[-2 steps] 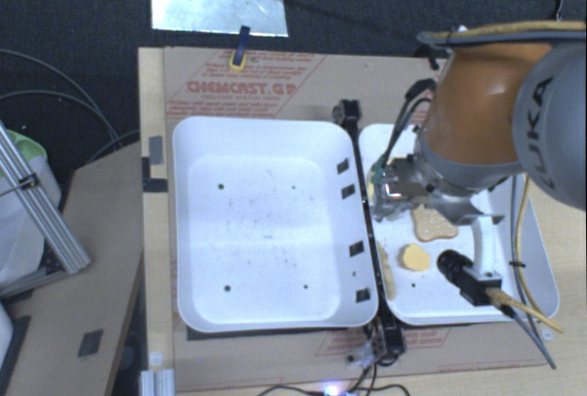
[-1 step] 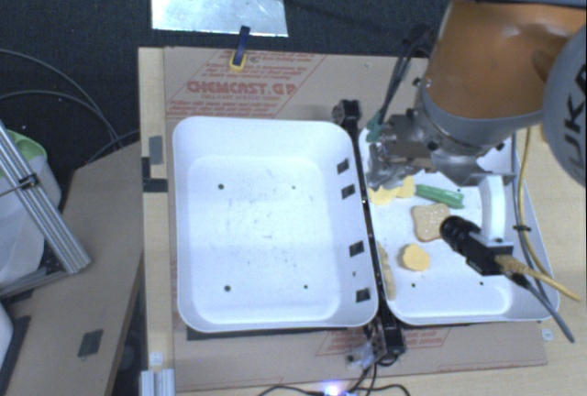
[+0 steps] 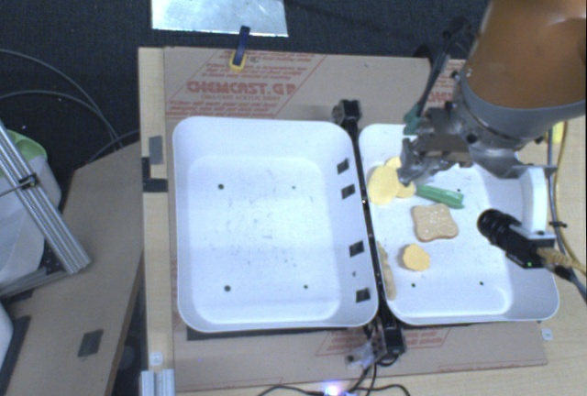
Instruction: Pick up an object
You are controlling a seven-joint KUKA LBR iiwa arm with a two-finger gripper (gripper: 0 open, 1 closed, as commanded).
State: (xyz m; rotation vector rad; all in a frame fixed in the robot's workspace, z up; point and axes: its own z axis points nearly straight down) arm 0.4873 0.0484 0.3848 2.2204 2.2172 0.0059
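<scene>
Camera view: pick not yet done. Tool point(image 3: 415, 167) low in the right bin point(image 3: 477, 301), tips at the yellow piece point(image 3: 383, 184); grip state impossible to tell, nothing visibly lifted. Green piece point(image 3: 441, 194) just beside, toast point(image 3: 434, 223) below. Divider wall point(image 3: 359, 202) close left; open room in left bin point(image 3: 266, 220).

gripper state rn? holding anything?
Hand: low in the right bin, over the yellow pieces; open or shut cannot be told, and nothing visibly held.
</scene>
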